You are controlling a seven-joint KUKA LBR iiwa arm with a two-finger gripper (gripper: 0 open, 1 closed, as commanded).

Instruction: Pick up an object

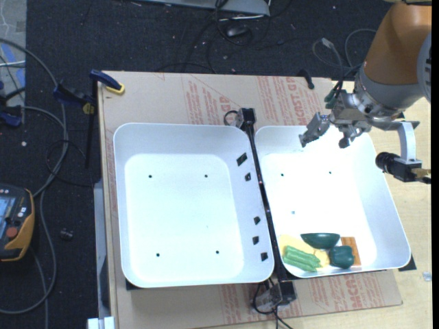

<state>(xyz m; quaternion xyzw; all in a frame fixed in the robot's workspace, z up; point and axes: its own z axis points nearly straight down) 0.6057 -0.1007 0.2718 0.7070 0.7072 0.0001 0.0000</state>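
Upper right of frame: grey two-finger gripper (328, 133) hovering over right shallow white bin's (384, 204) far rim, fingers spread, gripping nothing. Lower right, inside that bin: dark teal bowl-shaped piece (320, 239), ridged green plastic piece (301, 258), teal lump (341, 256), clustered together.

My tabletop (206, 91) is a pale brown board printed with red lettering. Two shallow white bins lie directly on it, side by side and touching along a black divider: the left bin (130, 142) and the right bin (384, 204). A blue-and-yellow clamp (106, 82) grips the tabletop's far left corner.
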